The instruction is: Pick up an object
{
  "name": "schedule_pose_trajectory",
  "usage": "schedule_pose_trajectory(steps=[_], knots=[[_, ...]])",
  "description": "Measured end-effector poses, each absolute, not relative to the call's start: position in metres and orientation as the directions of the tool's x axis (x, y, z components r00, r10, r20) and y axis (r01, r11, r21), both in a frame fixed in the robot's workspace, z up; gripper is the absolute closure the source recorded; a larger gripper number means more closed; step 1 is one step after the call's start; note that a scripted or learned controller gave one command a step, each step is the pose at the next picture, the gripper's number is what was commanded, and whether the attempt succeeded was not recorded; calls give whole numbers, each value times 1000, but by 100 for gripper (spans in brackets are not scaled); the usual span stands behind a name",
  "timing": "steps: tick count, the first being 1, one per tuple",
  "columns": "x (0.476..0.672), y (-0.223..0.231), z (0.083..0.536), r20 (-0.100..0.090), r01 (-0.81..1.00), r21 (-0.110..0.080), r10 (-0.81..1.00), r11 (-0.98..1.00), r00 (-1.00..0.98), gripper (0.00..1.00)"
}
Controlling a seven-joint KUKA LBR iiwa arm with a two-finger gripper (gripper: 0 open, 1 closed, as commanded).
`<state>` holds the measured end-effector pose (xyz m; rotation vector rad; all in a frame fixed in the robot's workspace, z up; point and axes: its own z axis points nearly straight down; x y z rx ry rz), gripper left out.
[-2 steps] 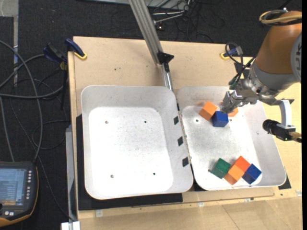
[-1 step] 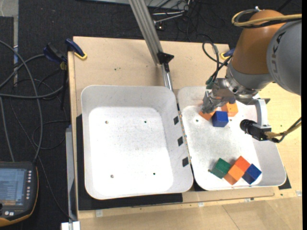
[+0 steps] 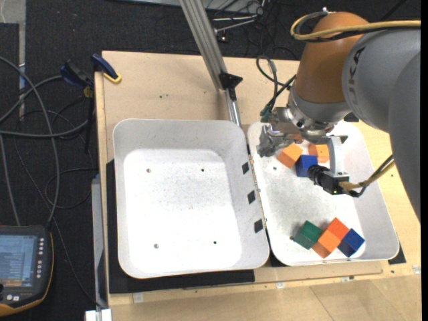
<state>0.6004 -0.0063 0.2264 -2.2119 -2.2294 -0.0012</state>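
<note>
My gripper hangs low over the far left part of the right bin, under the orange wrist band. Just to its right lie an orange block, a blue block and another orange block, partly covered by the wrist gear. Near the bin's front edge a green block, an orange block and a blue block sit pressed together. I see nothing held in the gripper.
The left bin stands beside the right one, their rims meeting at the middle. A slanted metal pole comes down to the far bench edge near the gripper. Clamps sit at the bench's far left corner.
</note>
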Motion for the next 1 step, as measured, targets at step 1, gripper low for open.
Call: schedule_pose_trajectory(steps=[1], knots=[[609, 51, 237, 2, 1000, 3, 1000, 9, -9, 100]])
